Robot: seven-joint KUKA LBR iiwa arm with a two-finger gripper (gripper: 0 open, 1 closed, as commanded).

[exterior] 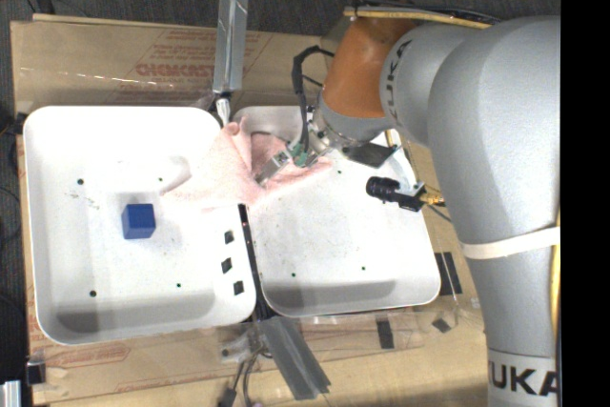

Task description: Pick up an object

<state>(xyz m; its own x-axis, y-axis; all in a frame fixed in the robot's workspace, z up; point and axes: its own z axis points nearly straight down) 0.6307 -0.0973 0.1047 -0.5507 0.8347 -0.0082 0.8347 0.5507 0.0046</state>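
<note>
Across the bench (76, 43) sit two shallow white bins side by side, a left bin (57, 234) and a right bin (343, 286), and one grey arm (496, 157) reaches in from the right, its orange band (357, 71) hanging over the far edge of the right bin.

Next in size is a pale pink cloth (229, 169). It lies crumpled over the shared wall of the bins at their far end, part of it spilling into the left bin and part bunched in the far left corner of the right one. Its long axis runs roughly left to right across that wall.

Low over the right end of that cloth is the hand (294, 155), touching it or very nearly so. From this angle I cannot tell how the hand is set, nor whether any fold of cloth is caught in it.

Smallest is a blue cube (139, 220), sitting alone on the floor of the left bin, well apart from the hand, to its left and nearer to me.

So the count is one cloth, one cube, two bins, one arm. By my judgement the cloth is the likelier pick, since it lies right under the hand and trails away to the left, while the cube would need a long reach over the dividing wall.
</note>
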